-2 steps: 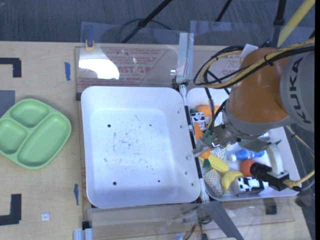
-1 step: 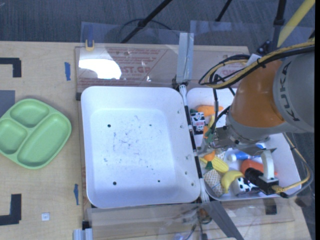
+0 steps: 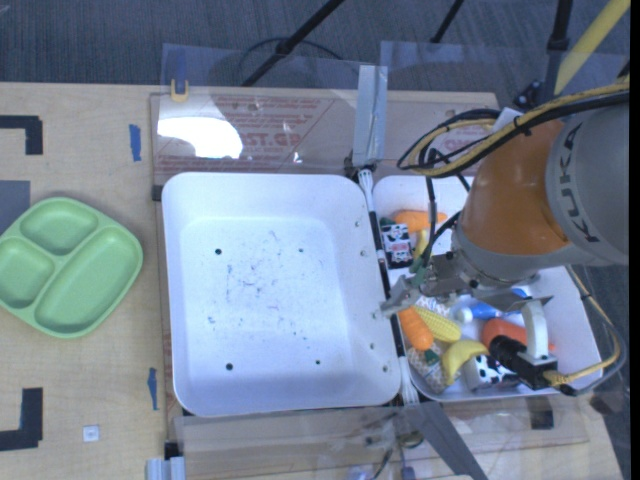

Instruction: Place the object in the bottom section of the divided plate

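Looking over the tabletop (image 3: 90, 408), this was the pick step, nothing delivered yet. Arm (image 3: 530, 198) was reaching in from the right and hanging over the right bin (image 3: 585, 313), covering most of it. Left bin (image 3: 270, 288) sat beside it with only scuffs on its floor. Divided plate (image 3: 65, 265), green, lay on the wood well apart to the left of both bins; all three sections looked bare, including the long bottom section (image 3: 90, 280). Right bin held a toy-food pile: a corn cob (image 3: 436, 320), a banana (image 3: 460, 356), an orange piece (image 3: 414, 220), more I couldn't name. End effector (image 3: 425, 293) was low over that pile near the bin's left wall; wrist hardware hid the tips, so spread or pinched I couldn't tell, and I couldn't confirm anything was held. My read on the next move: a confirmed grip on one item, a lift clear of the bin wall, then a long carry left across the other bin to that bottom section.
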Robot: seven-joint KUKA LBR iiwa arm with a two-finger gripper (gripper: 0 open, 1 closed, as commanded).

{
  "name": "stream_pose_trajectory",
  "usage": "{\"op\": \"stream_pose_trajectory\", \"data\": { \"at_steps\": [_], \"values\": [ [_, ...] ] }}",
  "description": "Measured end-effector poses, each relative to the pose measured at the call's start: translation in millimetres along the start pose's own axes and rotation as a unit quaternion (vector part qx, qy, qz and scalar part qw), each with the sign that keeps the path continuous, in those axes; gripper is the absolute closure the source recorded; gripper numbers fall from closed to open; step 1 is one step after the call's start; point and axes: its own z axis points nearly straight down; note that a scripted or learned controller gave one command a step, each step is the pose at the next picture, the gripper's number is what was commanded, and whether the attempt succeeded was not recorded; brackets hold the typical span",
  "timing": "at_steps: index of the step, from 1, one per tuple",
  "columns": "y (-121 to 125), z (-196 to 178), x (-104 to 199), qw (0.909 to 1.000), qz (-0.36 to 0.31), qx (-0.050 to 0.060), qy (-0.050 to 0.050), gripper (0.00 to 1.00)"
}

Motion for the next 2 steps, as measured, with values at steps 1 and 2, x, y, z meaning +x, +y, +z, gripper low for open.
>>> {"op": "stream_pose_trajectory", "data": {
  "at_steps": [1,2],
  "values": [
    [1,-6,-1,1.0000,0.000,0.003,0.000,1.00],
    [81,-53,45,1.0000,-0.002,-0.002,-0.001,1.00]
  ]
}}
